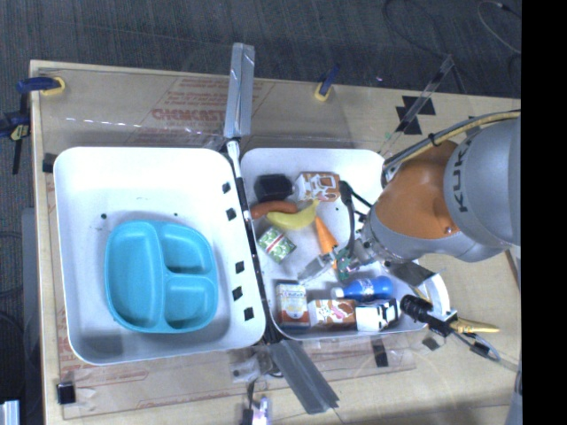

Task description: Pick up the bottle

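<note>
So the arm (443,202) is the thing sitting closest to the lens: big grey body with the orange band, coming in from the right of the frame and leaning over the right bin (354,160). Its gripper (342,258) is down low around the middle of that bin, just right of the carrot (325,235). Honestly can't tell if it's spread or pressed together, the wrist covers too much. The bottle (370,287), blue, is lying on its side in the lower right part of the same bin, just below and a bit right of the gripper, and I can't make out whether they touch. Right under the bottle, along the bin's bottom edge, there's a row of cartons (312,308). Up top there's a black thing (273,186) next to another carton (317,186), then a banana (297,220) lying over a reddish stick-shaped thing (266,209), and a small green box (277,246) toward the left wall. The left bin (80,184) has just a blue divided plate (159,277) lying flat in its lower half.
</note>
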Robot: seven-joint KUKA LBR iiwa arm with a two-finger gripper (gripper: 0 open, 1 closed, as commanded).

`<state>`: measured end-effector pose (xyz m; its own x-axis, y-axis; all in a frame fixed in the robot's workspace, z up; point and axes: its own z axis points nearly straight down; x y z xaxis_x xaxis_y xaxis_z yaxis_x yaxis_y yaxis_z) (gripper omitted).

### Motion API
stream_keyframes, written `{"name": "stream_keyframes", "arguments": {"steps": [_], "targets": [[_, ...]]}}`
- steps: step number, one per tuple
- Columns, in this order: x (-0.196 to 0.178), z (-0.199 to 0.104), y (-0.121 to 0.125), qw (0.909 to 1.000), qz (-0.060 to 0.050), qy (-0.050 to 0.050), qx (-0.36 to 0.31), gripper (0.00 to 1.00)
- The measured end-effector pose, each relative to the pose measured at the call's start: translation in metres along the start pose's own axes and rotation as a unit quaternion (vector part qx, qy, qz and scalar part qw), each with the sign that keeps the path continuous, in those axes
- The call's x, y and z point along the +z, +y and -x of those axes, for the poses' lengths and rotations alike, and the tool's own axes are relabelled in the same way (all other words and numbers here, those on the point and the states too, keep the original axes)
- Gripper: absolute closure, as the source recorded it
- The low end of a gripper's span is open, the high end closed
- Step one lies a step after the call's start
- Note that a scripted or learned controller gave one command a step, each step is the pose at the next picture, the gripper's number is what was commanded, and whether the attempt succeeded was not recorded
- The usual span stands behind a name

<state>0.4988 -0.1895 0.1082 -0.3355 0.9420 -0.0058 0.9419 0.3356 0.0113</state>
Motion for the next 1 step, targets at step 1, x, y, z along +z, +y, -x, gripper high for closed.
{"name": "stream_keyframes", "arguments": {"steps": [1], "targets": [[0.0126,0.0124,0.0467,0.997,-0.005,0.003,-0.077,0.0]]}}
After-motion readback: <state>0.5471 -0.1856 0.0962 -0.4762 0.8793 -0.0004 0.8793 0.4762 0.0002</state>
